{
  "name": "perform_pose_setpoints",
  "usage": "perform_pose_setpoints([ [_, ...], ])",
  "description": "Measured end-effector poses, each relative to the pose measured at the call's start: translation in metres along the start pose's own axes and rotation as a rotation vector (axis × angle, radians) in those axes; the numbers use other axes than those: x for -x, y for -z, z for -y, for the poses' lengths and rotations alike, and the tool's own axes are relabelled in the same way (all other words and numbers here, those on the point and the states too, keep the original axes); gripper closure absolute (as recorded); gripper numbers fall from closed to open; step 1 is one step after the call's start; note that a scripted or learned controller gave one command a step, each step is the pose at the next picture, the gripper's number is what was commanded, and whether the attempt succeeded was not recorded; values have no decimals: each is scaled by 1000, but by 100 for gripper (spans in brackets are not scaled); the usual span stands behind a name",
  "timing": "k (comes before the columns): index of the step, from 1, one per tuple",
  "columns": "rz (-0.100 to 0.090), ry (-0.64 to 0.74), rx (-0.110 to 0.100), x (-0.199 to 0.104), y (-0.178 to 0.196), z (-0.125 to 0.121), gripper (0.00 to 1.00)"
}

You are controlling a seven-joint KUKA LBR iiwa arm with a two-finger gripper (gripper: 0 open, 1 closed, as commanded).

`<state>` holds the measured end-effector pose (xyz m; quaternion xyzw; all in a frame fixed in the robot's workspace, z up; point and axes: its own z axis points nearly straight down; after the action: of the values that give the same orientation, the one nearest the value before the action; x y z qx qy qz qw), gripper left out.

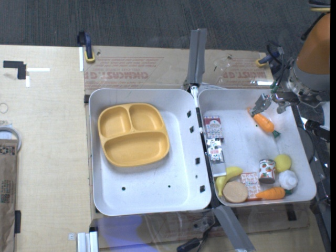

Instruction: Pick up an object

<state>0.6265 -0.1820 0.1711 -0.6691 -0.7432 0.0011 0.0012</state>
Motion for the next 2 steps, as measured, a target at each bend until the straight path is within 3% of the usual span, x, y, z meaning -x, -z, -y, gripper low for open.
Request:
perform_pose_setpoints([
  [1,2,79,4,18,-78,-32,0],
  [2,4,81,6,19,-68,-32,100],
])
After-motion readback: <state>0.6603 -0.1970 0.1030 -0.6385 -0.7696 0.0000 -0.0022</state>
